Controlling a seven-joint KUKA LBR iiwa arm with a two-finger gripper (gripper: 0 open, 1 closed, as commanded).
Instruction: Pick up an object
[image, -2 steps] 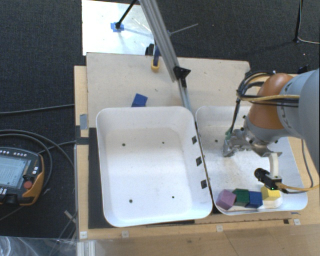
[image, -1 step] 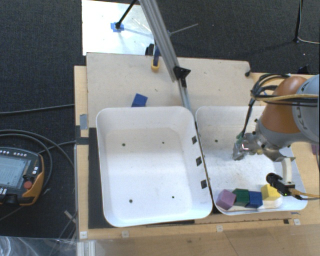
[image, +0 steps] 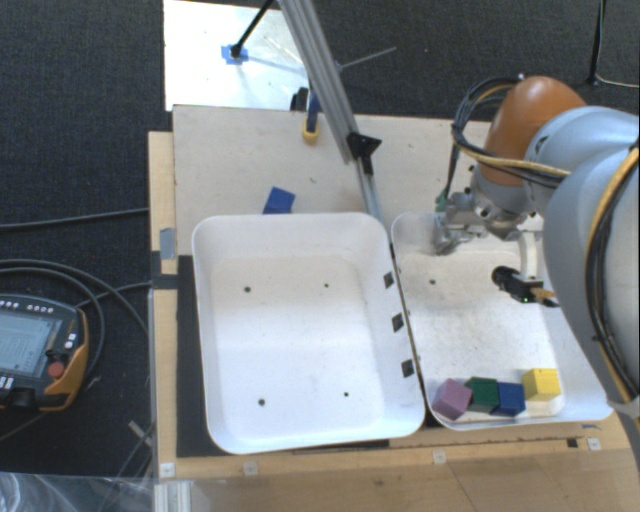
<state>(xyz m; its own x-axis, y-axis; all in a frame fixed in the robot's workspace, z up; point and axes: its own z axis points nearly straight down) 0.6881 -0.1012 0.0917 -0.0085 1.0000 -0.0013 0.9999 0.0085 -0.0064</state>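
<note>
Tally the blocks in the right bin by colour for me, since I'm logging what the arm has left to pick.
Purple block: 1
Green block: 1
Blue block: 1
Yellow block: 1
Total in the right bin: 4

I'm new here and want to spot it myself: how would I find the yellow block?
Start at the right bin, the one under the arm. Along its near edge four blocks sit in a row. The yellow block is at the right end, beside a blue block, and is the brightest one.
</note>
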